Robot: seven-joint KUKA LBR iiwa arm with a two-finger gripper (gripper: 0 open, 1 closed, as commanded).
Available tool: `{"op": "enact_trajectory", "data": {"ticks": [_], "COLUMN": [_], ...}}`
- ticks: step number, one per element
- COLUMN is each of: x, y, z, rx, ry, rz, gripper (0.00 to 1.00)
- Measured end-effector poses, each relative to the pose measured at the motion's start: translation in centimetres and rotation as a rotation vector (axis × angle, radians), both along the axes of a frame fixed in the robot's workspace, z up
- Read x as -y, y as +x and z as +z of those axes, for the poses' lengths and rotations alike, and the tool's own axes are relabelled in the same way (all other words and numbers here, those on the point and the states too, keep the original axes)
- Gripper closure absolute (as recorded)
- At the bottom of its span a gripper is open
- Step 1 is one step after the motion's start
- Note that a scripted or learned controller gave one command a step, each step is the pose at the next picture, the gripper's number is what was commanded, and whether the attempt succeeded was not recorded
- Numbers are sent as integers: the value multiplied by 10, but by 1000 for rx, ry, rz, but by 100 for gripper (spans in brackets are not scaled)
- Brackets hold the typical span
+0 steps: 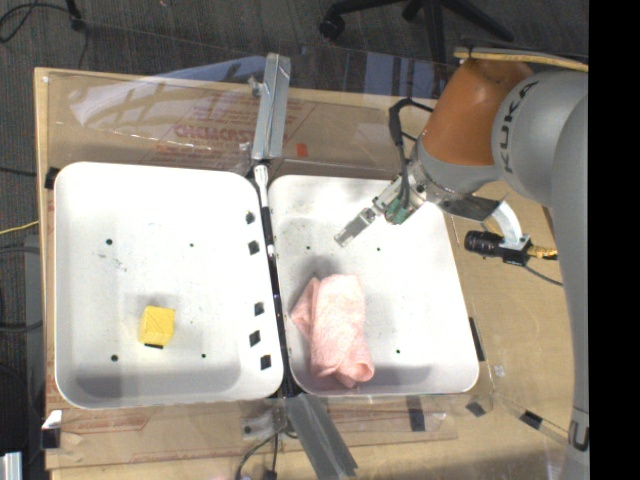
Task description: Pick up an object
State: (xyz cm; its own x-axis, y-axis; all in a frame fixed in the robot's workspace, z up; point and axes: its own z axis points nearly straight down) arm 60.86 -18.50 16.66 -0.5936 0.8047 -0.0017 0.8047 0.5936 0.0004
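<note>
A pink cloth (pixel 334 329) lies bunched up in the right bin (pixel 430 268), near its front left. A small yellow block (pixel 157 325) rests in the left bin (pixel 100 208), toward the front. My gripper (pixel 352 232) hangs over the back half of the right bin, pointing down and to the left, above and behind the cloth. Nothing shows between its fingers.
A metal bar (pixel 270 108) runs along the divide between the two bins at the back. The wooden bench (pixel 510 348) surrounds the bins. An office chair base (pixel 430 8) stands on the floor behind.
</note>
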Motion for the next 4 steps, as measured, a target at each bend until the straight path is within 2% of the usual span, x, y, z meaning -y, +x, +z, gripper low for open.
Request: {"op": "enact_trajectory", "data": {"ticks": [1, 2, 3, 4], "x": [-56, -55, -18, -23], "y": [16, 17, 49, 45], "z": [-76, -65, -74, -77], "rx": [-5, -5, -2, -27], "ry": [1, 1, 1, 11], "rz": [-9, -6, -198, -195], "gripper": [0, 100, 100, 0]}}
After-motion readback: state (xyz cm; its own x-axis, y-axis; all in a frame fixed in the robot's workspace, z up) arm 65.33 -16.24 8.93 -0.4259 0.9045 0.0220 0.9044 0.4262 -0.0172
